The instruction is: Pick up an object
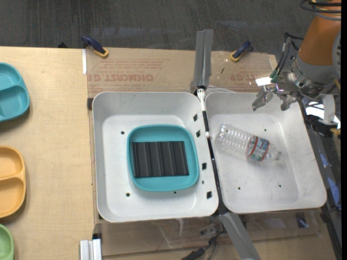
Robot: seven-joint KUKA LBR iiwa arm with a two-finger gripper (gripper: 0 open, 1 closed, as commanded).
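Pick not yet made. The gripper (275,97) hovers spread open and holding nothing over the right bin's (303,196) far edge; the plastic bottle (246,143) lies untouched on the bin floor.

Red printed lettering runs across the brown cardboard sheet (142,72) lying behind the two white bins, well to the side of the hand (274,99). It appears upside down and reads roughly "CHEMCNZT.GE", though the letters are faint. The clear plastic bottle (246,143) below the hand carries a blue and red label too small to read.
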